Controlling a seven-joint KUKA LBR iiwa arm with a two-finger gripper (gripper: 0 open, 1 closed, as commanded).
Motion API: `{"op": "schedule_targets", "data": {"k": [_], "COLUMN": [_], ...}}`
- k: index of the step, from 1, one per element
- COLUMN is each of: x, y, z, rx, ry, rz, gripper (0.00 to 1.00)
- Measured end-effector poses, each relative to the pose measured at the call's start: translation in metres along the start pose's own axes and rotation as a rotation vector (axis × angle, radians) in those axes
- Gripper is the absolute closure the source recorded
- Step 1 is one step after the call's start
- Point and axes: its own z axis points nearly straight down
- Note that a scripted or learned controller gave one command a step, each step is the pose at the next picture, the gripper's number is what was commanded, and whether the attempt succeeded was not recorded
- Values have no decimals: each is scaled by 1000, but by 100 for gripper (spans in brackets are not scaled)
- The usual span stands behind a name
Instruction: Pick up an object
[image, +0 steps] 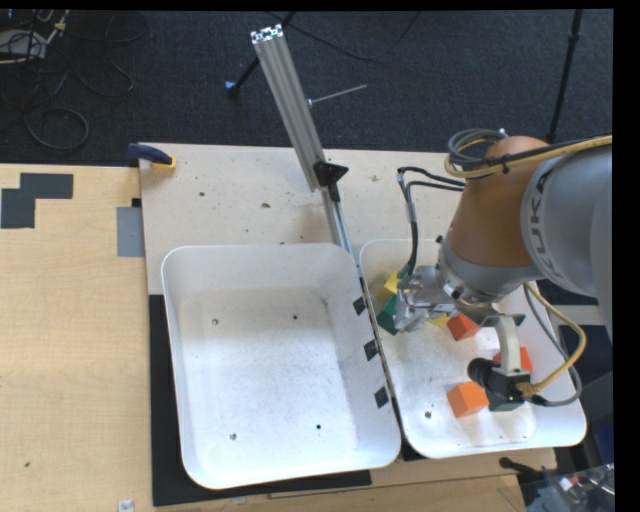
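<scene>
My gripper (402, 312) is low in the right bin (560, 432), close to its left wall. Right beside it lie a yellow block (390, 285) and a green piece (385, 321), both touching or nearly touching the gripper. A red-orange block (461, 327) sits just to its right, partly under the wrist. An orange cube (467, 399) rests near the bin's front, apart from the gripper. Whether anything is held is hidden by the gripper body.
The left bin (200, 300) stands next to the right one, with black clips (370, 348) along the shared wall. A slanted metal rail (298, 115) rises behind the bins. A cable with a black-green fitting (500, 385) hangs by the orange cube.
</scene>
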Motion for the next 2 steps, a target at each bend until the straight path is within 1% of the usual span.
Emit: {"op": "schedule_targets", "data": {"k": [1,2], "x": [48,102], "y": [12,30], "z": [-16,-14], "rx": [-1,0], "ry": [-1,-1], "rz": [1,1], "gripper": [100,100]}}
